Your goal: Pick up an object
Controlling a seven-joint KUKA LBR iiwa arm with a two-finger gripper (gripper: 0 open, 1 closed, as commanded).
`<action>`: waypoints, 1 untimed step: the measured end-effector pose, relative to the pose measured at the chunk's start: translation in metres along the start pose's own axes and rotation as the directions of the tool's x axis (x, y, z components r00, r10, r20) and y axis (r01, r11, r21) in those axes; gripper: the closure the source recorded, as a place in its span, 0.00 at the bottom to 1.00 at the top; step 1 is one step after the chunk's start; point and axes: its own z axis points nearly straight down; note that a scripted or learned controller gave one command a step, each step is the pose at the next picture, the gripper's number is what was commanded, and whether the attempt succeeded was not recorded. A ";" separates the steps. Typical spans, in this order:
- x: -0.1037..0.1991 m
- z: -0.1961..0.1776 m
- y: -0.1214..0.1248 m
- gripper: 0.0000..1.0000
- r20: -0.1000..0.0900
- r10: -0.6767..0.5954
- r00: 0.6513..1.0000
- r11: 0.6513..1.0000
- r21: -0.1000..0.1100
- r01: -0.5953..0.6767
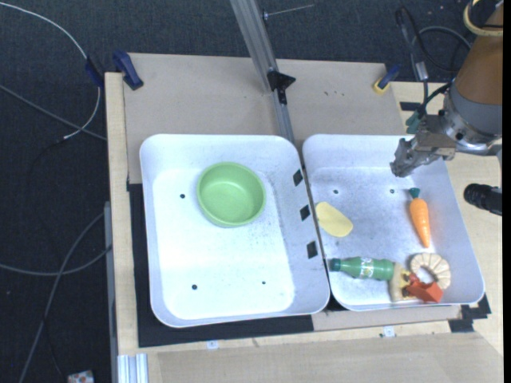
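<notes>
My gripper (pixel 402 163) hangs over the back right part of the right bin (pixel 363 154), just above and left of the carrot's green top. The orange carrot (pixel 420 219) lies lengthwise near the bin's right side. A yellow piece (pixel 334 219) rests near the left wall. At the front lie a green bottle (pixel 365 268) on its side, a cream ring-shaped toy (pixel 432 268) and a red-orange piece (pixel 421 291). Nothing shows between the gripper's fingers.
The left bin (pixel 168 214) holds a green bowl (pixel 231 194) in its back half. A metal post (pixel 254 30) slants down to the gap between the bins. Blue clamps (pixel 128 70) sit at the bench's back corners.
</notes>
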 end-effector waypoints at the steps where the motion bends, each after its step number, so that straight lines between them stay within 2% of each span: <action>1: 0.050 -0.005 0.016 1.00 -0.001 0.000 1.000 1.000 0.002 0.000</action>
